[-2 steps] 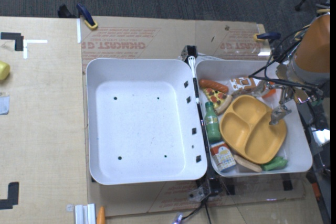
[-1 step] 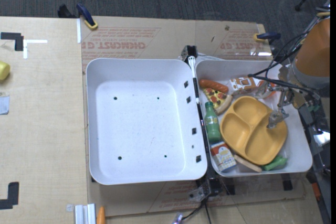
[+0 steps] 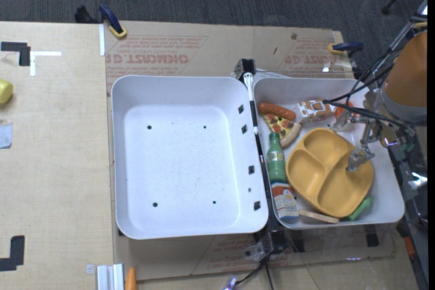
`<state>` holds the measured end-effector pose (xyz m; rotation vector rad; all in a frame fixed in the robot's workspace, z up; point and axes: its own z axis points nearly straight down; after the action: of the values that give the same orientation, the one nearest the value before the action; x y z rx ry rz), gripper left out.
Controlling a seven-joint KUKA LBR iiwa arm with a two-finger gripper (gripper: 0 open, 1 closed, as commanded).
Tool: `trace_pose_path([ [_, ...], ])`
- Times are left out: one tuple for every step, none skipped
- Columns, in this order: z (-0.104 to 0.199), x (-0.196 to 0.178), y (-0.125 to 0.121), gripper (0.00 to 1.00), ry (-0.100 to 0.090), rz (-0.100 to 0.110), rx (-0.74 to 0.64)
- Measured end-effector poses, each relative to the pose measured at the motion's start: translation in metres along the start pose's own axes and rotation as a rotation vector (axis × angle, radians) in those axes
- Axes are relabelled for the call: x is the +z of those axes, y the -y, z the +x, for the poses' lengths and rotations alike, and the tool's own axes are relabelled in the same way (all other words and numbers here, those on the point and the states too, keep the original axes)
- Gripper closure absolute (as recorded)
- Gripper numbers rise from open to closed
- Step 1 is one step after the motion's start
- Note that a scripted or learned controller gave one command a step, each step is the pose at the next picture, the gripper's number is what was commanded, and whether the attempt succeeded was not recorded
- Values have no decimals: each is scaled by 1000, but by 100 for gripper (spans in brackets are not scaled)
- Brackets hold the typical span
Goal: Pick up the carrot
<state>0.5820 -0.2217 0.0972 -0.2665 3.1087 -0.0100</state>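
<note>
From my feed, the gripper (image 3: pixel 358 158) hangs over the yellow divided plate (image 3: pixel 329 172) in the right bin (image 3: pixel 387 210), toward the plate's 3 o'clock rim. Can't tell if it's released or clenched, and I see nothing gripped. The carrot (image 3: pixel 276 109) lies at the plate's 10 o'clock, along the bin's back, just above a pizza slice (image 3: pixel 281 125). Green bottle (image 3: pixel 275 158) sits at 9 o'clock.

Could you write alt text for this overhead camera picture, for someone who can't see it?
A robot arm's gripper hangs over a yellow divided plate in the right bin, which also holds toy food: a green bottle, pizza slice and hot dog. The left bin sits beside it on a cardboard-covered bench.
</note>
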Motion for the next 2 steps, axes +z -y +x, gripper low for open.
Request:
trace_pose_path([
  [12,0,-1,0,-1,1,213],
  [15,2,-2,0,-8,-2,348],
])
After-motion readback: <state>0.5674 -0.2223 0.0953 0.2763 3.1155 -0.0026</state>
